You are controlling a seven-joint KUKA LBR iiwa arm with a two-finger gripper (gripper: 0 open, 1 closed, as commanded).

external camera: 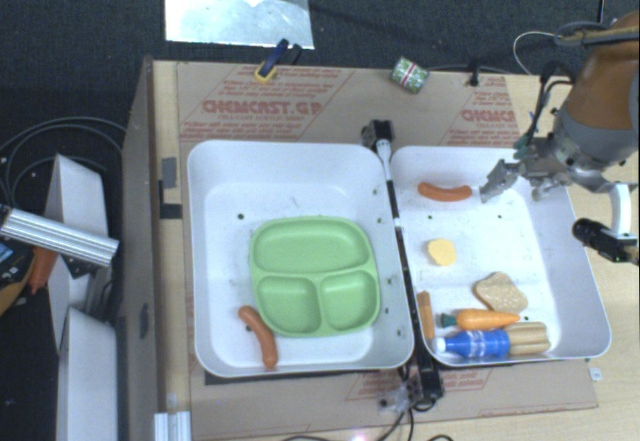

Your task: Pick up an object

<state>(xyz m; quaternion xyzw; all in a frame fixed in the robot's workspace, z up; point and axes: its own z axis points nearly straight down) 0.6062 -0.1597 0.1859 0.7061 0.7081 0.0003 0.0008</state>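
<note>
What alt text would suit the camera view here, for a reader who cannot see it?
A grey arm's two-finger gripper hovers open over the right white bin, near a sausage; the bin also holds a yellow piece, bread slice, carrot and blue bottle. The left white bin holds a green divided plate and another sausage.

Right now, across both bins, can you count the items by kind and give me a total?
Sausages: 2, left bin, right bin
Green divided plate: 1
Yellow piece: 1
Bread slice: 1
Carrot: 1
Blue bottle: 1
Tan stick at the divider: 1
Tan roll: 1
Total: 9
</note>
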